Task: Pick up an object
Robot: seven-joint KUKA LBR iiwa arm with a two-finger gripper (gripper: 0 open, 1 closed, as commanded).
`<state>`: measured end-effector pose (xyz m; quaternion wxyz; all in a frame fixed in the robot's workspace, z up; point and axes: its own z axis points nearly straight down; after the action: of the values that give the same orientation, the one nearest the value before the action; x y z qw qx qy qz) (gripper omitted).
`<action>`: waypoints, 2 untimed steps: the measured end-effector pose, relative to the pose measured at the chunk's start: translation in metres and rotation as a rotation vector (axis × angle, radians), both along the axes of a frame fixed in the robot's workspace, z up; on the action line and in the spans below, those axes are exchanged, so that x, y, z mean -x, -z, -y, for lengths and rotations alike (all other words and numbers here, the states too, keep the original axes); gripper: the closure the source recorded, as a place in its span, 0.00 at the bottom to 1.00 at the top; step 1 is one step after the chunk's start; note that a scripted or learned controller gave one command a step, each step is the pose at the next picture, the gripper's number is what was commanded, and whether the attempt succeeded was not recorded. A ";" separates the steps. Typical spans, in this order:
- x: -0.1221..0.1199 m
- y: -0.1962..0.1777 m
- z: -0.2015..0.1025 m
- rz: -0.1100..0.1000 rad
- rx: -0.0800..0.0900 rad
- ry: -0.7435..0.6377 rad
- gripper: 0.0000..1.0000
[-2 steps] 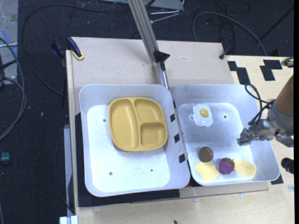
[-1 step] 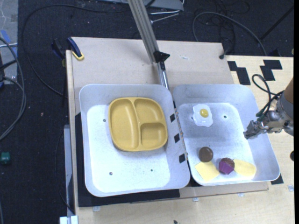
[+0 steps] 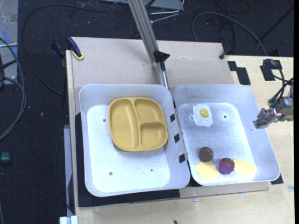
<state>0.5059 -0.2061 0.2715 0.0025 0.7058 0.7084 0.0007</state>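
Two shallow white bins sit side by side on the desk (image 3: 117, 55). The left bin (image 3: 93, 171) holds a yellow divided plate (image 3: 138, 124) with three compartments, lying flat in the upper middle of the bin. The right bin (image 3: 252, 125) holds four small things. A toy fried egg (image 3: 203, 115), white with a yellow yolk, lies near the upper middle of its floor. Toward the near edge, a round brown object (image 3: 205, 154) sits just above a pale yellow flat piece (image 3: 208, 171). Beside these a purple object (image 3: 226, 165) rests between that piece and a second pale yellow flat piece (image 3: 245, 168), touching or overlapping both. The end effector (image 3: 261, 120) hangs at the right rim of the right bin, well apart from all four things, with nothing seen in it; it is too small and blurred to tell whether it is open or closed. A slanted metal pole (image 3: 145, 27) crosses the desk's far side toward the gap between the bins.
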 end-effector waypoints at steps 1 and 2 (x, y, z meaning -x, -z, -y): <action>-0.013 0.003 -0.061 -0.004 -0.004 -0.004 1.00; -0.013 0.002 -0.109 -0.004 -0.003 -0.004 1.00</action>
<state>0.5191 -0.0968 0.2700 -0.0002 0.7045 0.7098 0.0004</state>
